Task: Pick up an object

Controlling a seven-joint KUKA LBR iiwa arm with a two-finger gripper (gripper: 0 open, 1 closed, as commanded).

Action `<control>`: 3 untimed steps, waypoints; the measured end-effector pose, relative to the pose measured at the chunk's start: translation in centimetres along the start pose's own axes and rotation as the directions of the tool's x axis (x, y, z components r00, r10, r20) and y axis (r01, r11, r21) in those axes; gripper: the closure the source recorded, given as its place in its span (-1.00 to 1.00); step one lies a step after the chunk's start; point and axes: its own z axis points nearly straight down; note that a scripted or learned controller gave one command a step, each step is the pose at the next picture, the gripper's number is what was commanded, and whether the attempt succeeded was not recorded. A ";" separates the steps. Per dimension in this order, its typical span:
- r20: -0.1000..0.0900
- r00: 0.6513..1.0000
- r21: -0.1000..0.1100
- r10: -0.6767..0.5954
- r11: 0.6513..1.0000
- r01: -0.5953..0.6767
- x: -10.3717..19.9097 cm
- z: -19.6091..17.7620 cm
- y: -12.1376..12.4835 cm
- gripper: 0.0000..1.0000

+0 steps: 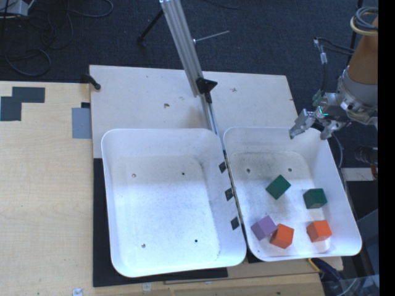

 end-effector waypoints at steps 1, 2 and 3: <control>-0.002 1.000 0.006 0.000 1.000 0.000 1.9 7.4 2.7 -1.00; -0.001 1.000 0.001 0.004 1.000 -0.004 0.8 16.3 0.7 -1.00; -0.002 1.000 0.001 0.000 1.000 0.000 5.6 15.9 -3.5 -1.00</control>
